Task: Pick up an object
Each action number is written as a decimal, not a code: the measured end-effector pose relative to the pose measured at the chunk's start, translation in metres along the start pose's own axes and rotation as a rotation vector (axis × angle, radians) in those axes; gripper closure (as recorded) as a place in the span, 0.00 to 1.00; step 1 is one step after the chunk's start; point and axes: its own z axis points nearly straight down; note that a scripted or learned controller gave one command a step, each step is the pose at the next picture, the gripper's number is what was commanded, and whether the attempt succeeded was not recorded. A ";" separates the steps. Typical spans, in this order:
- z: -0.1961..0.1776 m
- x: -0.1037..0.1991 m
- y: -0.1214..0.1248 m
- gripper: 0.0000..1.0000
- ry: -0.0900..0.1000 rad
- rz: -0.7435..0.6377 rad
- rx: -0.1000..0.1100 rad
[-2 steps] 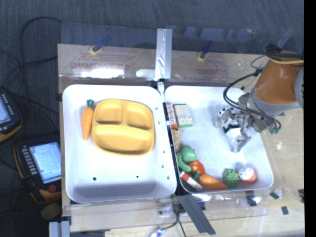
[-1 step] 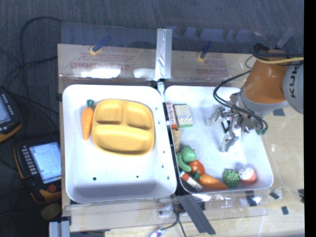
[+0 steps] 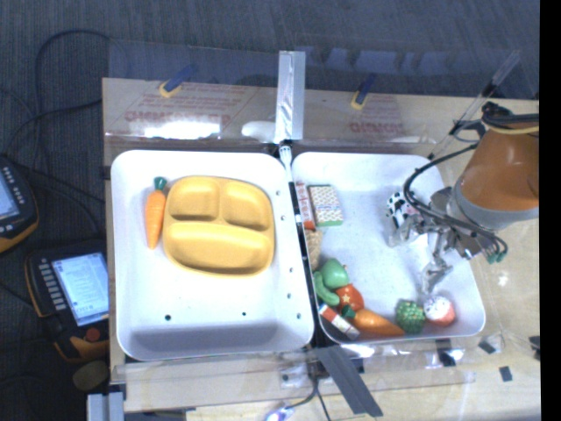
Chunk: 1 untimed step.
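Observation:
My gripper hangs over the right part of the right bin, below the orange band of the arm. Its fingers stand apart, open, and only bare bin floor shows between them. A small black-and-white toy lies just left of the upper finger. A red-and-white round toy and a green broccoli-like piece lie just below the lower finger. Along the bin's front also lie an orange carrot, a red piece and a green pepper. A patterned box sits at the bin's upper left.
The left bin holds a yellow divided tray and a carrot beside it. A ridge divides the two bins. Black cables loop off the wrist over the right bin. Devices lie on the floor at far left.

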 end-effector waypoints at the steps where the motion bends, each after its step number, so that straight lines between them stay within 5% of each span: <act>1: 0.001 -0.028 -0.011 0.00 0.002 -0.125 -0.002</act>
